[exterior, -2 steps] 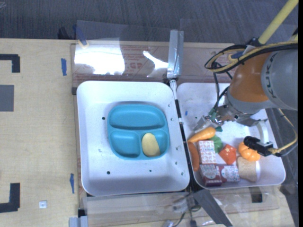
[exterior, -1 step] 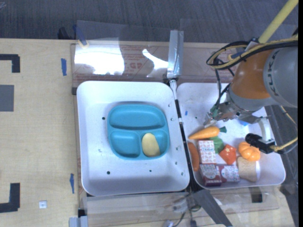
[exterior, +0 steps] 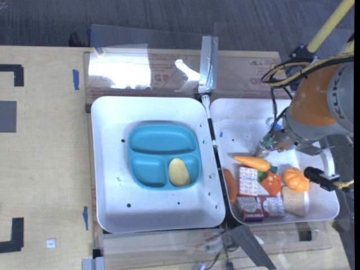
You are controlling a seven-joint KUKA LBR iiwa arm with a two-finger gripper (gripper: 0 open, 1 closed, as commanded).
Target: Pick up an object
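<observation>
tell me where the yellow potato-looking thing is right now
In the camera view it lies in the left bin, in the lower right compartment of the blue divided tray: the yellow piece, apart from the toy food piled in the right bin.

A pale wooden bench [exterior: 45, 167] fills the lower left, marked with black angle brackets and small blue tape strips. Beyond its far edge lies dark grey floor [exterior: 169, 4]. Bright glare falls on clear plastic sheeting [exterior: 121, 66] at the bench's far edge.
</observation>
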